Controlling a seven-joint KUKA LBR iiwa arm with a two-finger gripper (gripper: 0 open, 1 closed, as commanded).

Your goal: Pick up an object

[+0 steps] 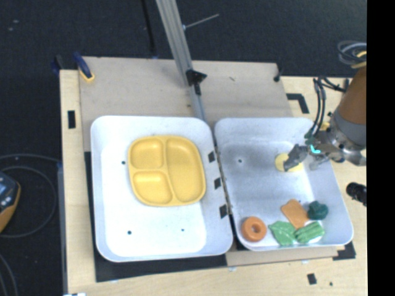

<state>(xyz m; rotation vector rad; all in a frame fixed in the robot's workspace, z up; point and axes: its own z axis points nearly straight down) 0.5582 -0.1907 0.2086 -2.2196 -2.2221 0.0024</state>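
A small pale yellow object (283, 162) lies in the upper right part of the right bin (259, 137). My gripper (298, 157) reaches in from the right, its tip right against the yellow object's right side. Whether it grips the object cannot be made out. Along the right bin's front edge lie an orange ring (253, 228), an orange block (294, 213), a dark green piece (318, 211) and two light green pieces (282, 233) (310, 232).
A yellow three-compartment plate (166, 169) rests in the left bin (111, 227). A slanted metal pole (176, 36) rises behind the bins. The arm's orange band (355, 100) and cables hang over the right bin's right rim.
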